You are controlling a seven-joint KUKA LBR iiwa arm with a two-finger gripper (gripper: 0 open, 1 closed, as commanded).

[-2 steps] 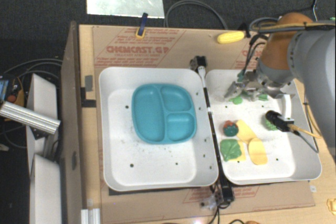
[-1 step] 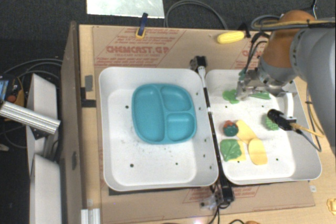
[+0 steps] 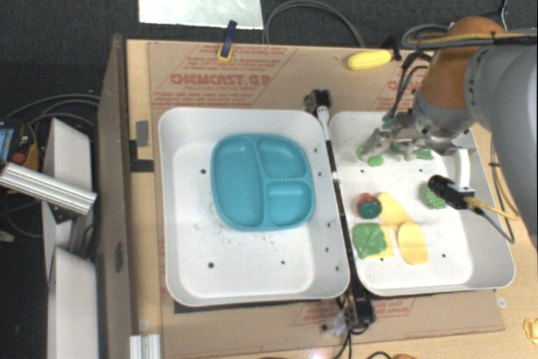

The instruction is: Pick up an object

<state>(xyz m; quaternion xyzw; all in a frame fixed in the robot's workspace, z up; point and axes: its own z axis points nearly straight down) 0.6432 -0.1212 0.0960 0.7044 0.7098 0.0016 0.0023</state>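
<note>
Green toy piece point(image 3: 371, 154) lies upper-left in the right bin point(image 3: 471, 261), just beside the gripper point(image 3: 398, 139); can't tell whether gripper is open or closed from this angle. IMO drop straight down centred on it, staying off the bin wall and the 2nd green bit point(image 3: 423, 153) on gripper's other side. Red-orange toy point(image 3: 367, 203), yellow pcs point(image 3: 412, 244) and leafy green point(image 3: 368, 240) sit nearer the front, well apart; blue divided plate point(image 3: 262, 181) is in left bin point(image 3: 193, 265), no obstruction.

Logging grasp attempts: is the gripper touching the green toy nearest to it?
Cannot tell: the camera view shows the gripper overlapping the green toy from above, neither contact nor gap plain.
</note>
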